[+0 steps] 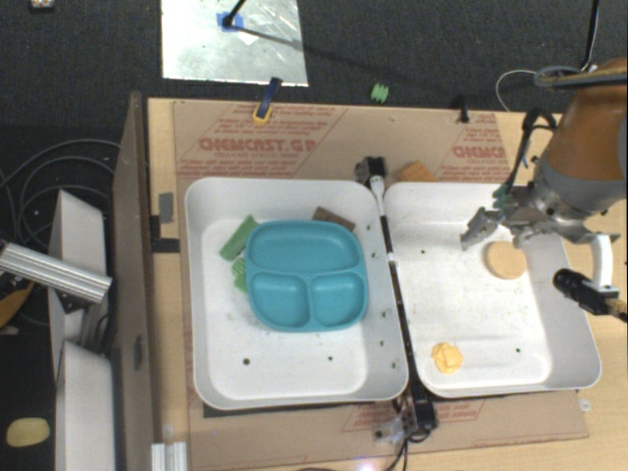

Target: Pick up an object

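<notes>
A: Objects for picking, right white plastic bin (574,361): two counted. Nearest the camera, one small yellow crumpled lump (447,357), lying on the bin floor close to the front wall. Farther back, one flat tan round disc (506,261), also on the floor.

B: Gripper?

A: Two-finger grey gripper (498,226) sits just above and left of the tan disc. Fingers spread apart; one fingertip (476,230) points toward the bin's left side, the other is near the disc's upper edge. Nothing is between them. Cannot tell whether the nearer finger touches the disc.

B: Left side count?

A: Left white plastic bin (211,361): one blue three-compartment plastic tray (304,275) in the middle. Green flat pieces (236,238) poke out from under its left edge; looks like two, partly hidden, so the count is uncertain. One dark brown flat piece (334,218) shows at the tray's far edge.

B: Beyond the bins?

A: One orange-tan block (416,173) on the cardboard sheet (294,140), just behind the right bin's far left corner. One yellow and blue clip (266,104) at the cardboard's far edge.
</notes>
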`<state>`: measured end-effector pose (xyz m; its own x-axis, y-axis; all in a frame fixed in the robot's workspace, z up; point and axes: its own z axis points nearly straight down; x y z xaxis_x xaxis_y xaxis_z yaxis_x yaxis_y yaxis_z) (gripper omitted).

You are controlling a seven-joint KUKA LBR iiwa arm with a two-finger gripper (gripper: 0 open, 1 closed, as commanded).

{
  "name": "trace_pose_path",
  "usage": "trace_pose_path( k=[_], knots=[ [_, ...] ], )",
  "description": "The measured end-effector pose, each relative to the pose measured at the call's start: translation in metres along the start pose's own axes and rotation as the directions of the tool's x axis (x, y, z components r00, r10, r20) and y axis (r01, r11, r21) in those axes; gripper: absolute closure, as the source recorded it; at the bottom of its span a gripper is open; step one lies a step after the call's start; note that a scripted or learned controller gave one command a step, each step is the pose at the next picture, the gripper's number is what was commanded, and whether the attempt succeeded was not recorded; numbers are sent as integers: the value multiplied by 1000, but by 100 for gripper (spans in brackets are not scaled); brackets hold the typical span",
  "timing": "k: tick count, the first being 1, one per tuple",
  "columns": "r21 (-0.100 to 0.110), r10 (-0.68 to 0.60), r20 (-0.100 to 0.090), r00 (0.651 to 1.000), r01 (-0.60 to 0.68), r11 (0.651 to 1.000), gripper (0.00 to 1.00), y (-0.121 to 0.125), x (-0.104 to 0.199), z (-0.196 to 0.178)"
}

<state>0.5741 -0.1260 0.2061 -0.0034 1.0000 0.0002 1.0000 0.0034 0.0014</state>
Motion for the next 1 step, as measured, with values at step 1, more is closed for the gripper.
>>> trace_pose_path(
  k=[1],
  knots=[
    [-16, -1, 6, 1000, 1, 1000, 0, 30, -30, -118]
  ],
)
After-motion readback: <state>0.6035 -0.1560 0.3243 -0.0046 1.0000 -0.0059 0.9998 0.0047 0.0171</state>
